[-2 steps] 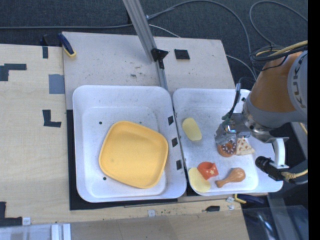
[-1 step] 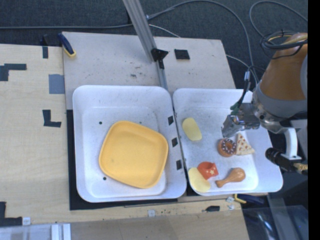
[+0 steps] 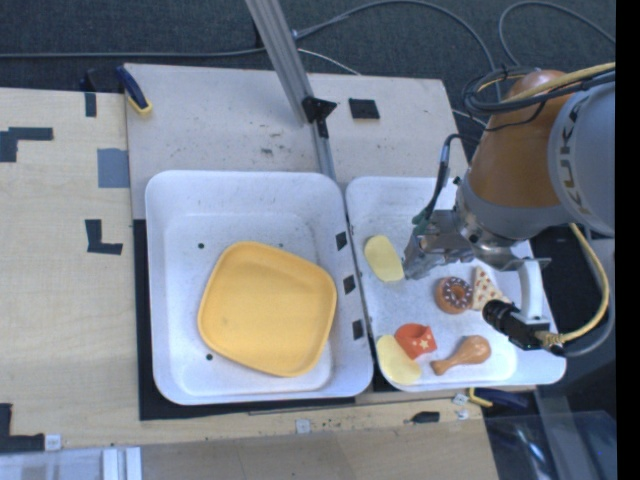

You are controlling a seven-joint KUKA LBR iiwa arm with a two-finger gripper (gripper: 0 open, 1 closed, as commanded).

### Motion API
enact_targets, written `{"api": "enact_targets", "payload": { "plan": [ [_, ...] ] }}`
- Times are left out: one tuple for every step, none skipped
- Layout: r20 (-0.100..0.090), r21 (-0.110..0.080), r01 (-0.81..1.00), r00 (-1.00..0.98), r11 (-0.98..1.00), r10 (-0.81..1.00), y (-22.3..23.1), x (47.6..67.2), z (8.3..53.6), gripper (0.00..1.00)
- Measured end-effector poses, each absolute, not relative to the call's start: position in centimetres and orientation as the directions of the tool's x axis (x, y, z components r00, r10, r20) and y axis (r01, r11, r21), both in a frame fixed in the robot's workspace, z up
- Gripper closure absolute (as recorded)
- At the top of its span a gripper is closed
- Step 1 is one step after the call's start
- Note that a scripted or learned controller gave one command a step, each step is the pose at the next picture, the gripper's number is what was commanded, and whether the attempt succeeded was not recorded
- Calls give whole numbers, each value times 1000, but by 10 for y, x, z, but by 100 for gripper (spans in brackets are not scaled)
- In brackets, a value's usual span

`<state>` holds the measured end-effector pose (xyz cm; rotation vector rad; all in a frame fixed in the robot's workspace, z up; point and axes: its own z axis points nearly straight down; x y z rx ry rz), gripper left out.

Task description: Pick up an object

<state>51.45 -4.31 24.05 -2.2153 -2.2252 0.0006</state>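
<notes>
Looming largest and highest over the bench, the arm (image 3: 530,158) is seen from above, grey with an orange band, reaching in from the right. Its gripper (image 3: 425,258) is lowered into the right bin (image 3: 395,200); whether anything is gripped cannot be told, the dark tip being blurred and partly covered by the wrist.

Two shallow white bins are counted, side by side. One rounded-square yellow plate (image 3: 268,308), smooth plastic, is laid in the left bin (image 3: 180,198).

Six small objects are counted in the right bin: a pale yellow oval piece (image 3: 383,258) just beside the gripper; a second pale yellow piece (image 3: 397,361) at the near rim; a red lumpy item (image 3: 416,340) touching it; a brown drumstick (image 3: 462,354); a chocolate doughnut (image 3: 454,294); a speckled wedge (image 3: 486,286), partly hidden by the arm's fittings.
</notes>
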Motion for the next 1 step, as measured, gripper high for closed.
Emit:
{"api": "enact_targets", "payload": {
  "plan": [
    [1,-2,1000,-4,4,1000,11,518,228,100]
  ]
}}
